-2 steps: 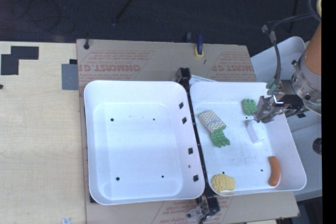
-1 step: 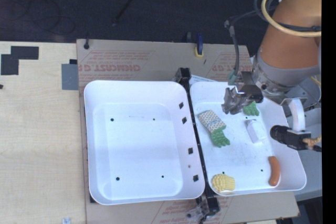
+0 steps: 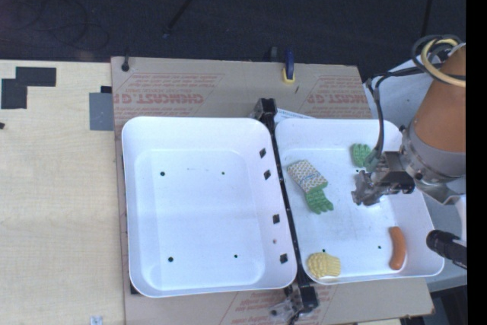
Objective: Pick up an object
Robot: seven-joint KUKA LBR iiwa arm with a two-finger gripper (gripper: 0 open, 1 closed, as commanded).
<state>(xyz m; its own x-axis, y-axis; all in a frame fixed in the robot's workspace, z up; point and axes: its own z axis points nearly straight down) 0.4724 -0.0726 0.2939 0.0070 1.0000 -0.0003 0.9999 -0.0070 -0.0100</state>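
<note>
The hand hangs low in the right bin; whether it grips cannot be told. Nearby, the green leafy toy looks light and soft; pinching its middle seems safest.

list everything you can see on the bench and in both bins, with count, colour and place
bins: 2, white, side by side on the bench
corn: 1, yellow, near front edge of the right bin
sausage: 1, orange-red, front right of the right bin
checked block: 1, pale with a yellow-blue pattern, left part of the right bin
green toy: 1, green, just in front of the checked block
green piece: 1, green, back of the right bin, beside the claw
cardboard: 1 sheet, brown, under the bins
clamp: 1, blue and yellow, back edge of the cardboard
arm: 1, grey and orange, from the right
claw: 1, dark, over the right bin
</note>
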